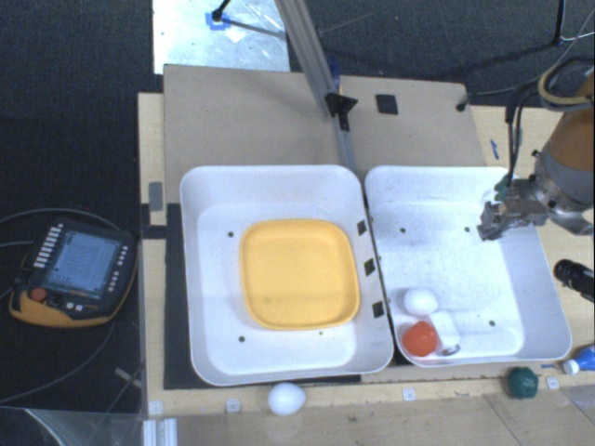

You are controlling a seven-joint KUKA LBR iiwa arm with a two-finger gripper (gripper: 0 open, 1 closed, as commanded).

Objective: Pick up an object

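Orange ball (420, 339), well below gripper (493, 223)

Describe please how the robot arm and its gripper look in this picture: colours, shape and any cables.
The arm is a rounded grey body with an orange band above the wrist. Yellowish and black cables loop beside its upper part. The gripper is a small, dark grey metal piece, blocky and angular, at the arm's end. No markings can be read.
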